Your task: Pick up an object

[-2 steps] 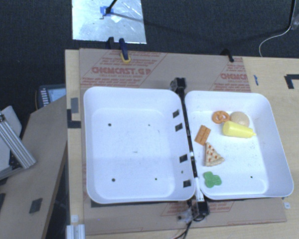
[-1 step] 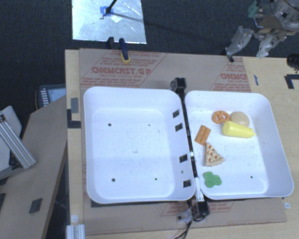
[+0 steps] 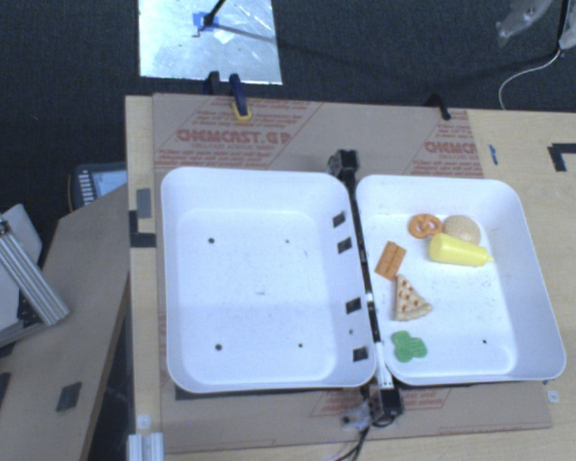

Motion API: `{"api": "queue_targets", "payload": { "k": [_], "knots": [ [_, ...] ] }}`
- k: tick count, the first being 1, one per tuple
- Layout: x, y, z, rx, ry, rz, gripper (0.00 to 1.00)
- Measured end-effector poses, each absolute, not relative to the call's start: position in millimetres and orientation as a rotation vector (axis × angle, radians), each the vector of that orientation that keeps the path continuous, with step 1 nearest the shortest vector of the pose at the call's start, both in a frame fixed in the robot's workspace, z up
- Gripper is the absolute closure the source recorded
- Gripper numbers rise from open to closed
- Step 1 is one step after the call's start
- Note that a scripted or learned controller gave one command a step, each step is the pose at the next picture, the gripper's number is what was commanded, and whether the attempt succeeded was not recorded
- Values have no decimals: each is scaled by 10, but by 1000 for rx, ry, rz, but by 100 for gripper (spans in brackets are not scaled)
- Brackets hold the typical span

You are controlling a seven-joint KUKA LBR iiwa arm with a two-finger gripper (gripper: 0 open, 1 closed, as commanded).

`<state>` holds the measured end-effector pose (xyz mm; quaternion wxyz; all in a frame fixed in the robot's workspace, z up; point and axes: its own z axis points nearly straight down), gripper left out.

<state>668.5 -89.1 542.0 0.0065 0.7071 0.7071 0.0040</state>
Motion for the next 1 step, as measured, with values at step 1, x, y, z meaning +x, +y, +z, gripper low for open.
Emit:
{"api": "queue_targets", "payload": {
  "k": [1],
  "knots": [
    [6687, -874, 5477, 2209, 2224, 6, 100]
  ]
}}
